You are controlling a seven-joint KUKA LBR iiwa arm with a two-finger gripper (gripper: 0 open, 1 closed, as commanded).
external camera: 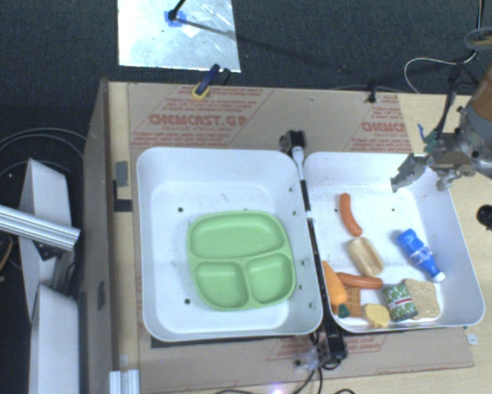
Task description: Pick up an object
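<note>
Camera view from above the tabletop (229, 109): two shallow white bins sit side by side, the left bin (159, 187) carrying a green divided plate (241, 258) with three compartments, the right bin (459, 245) carrying a scatter of toy food. The grey arm (485, 117) reaches in from the right, and its tool (426, 175) hangs over the far right corner of the right bin with its two fingers spread apart and nothing between them. Every candidate for picking lies nearer the camera than the tool and apart from it. A blue bottle (417, 254) with a white cap lies tilted toward the bin's right wall, below the tool in the frame. An orange sausage (350, 214) lies lengthwise near the bin's middle, to the tool's left. Just below it sits a bun (365, 256), touching a second sausage (359, 281) laid crosswise. A carrot (333, 284) lies along the left wall. At the near edge a small green-labelled can (401, 300) rests against a tan slice of bread (425, 298), with a yellow piece (375, 314) just beside the can. Whether the tool touches the bin floor cannot be told.
</note>
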